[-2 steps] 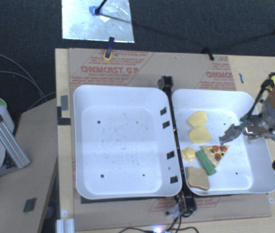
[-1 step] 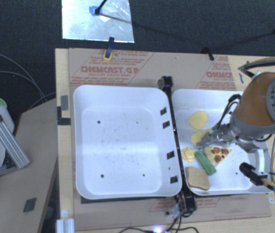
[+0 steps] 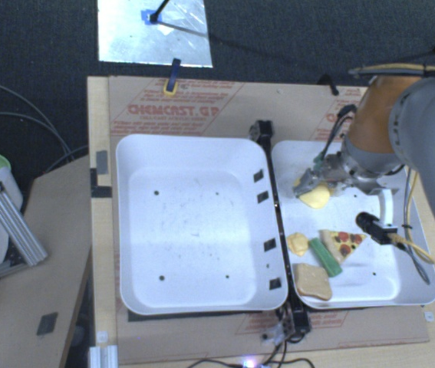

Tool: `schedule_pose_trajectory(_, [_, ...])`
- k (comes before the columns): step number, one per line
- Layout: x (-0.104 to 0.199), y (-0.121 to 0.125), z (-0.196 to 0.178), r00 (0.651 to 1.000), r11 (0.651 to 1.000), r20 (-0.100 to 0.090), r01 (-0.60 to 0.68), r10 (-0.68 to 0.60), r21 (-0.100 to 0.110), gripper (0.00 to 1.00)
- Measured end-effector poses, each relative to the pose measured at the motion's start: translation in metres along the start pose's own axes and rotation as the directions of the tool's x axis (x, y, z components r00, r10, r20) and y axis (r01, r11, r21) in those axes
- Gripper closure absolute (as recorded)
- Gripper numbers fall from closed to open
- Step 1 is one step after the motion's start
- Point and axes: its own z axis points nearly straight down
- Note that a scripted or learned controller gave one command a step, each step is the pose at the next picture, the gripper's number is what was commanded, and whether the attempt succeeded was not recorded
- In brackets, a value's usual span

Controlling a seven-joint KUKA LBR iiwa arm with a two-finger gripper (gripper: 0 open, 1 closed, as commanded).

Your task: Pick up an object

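Several toy foods lie in the right bin [image 3: 409, 282]. A rounded yellow piece [image 3: 316, 198] sits near the bin's back left. In front of it are a small yellow chunk [image 3: 298, 244], a green block [image 3: 326, 257], a pizza slice [image 3: 344, 241] and a tan bread-like piece [image 3: 312, 280]. My gripper [image 3: 310, 181] hangs low over the rounded yellow piece, at its upper left edge, close to or touching it. The grey arm with its orange band [image 3: 374, 121] comes in from the right.
The left bin [image 3: 194, 221] stands beside the right one, with a black divider and clips [image 3: 267, 198] between them. A shiny metal sheet [image 3: 154, 21] lies at the back. An aluminium frame [image 3: 2, 205] stands at the far left.
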Motion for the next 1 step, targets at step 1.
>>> schedule_pose_trajectory(1, [-0.0764,0.0312,-0.057,1.0,1.0,0.004,-0.01,0.01,0.0,0.0])
